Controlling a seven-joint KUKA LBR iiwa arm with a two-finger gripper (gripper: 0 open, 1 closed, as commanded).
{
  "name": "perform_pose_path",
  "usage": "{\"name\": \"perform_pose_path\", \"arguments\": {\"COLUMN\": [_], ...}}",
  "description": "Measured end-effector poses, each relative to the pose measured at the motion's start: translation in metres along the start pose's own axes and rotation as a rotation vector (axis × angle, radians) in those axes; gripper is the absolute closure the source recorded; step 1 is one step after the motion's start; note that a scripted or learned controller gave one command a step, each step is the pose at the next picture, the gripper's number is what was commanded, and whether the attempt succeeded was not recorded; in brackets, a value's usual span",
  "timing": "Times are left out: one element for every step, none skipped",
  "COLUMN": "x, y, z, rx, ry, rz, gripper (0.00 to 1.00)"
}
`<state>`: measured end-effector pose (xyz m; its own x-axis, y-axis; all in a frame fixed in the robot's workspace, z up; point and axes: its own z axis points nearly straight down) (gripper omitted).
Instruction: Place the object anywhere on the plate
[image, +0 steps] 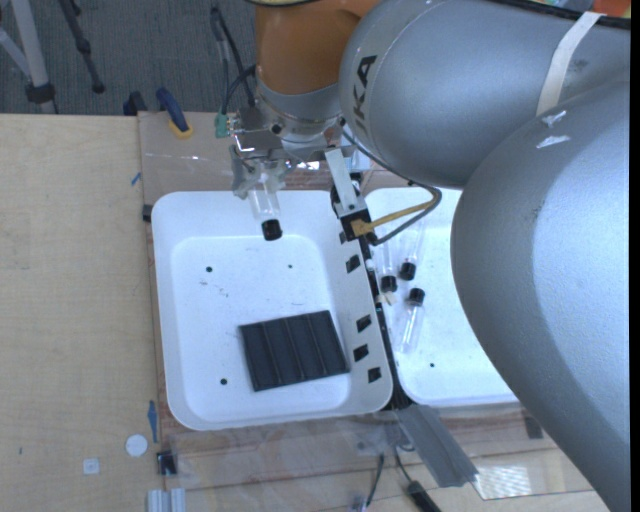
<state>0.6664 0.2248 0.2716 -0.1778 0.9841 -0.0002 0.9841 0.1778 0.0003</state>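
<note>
fingers (262, 200) clamp a clear black-capped tube (268, 217) | I see the dark ribbed rectangular plate (293, 350) lying below it, toward the bin's near end

Two white bins (170, 300); one dark ribbed plate (293, 349); perhaps two clear tubes (410, 315).

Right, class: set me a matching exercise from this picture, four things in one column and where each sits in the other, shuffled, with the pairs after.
Things:
1. dark slab
2. gripper
3. blue clamp
4. clear tubes

Places:
A. on the bench beyond the left bin
B. low in the left bin, lying flat
C. in the right bin, near the divide
D. over the left bin's far edge

Pairs: 1-B, 2-D, 3-A, 4-C
</note>
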Motion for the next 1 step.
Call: {"name": "perform_pose_path", "arguments": {"x": [-0.0078], "y": [-0.0014], "z": [0.0229], "rx": [0.002], "ry": [0.001], "rz": [-0.446], "gripper": [1.0]}}
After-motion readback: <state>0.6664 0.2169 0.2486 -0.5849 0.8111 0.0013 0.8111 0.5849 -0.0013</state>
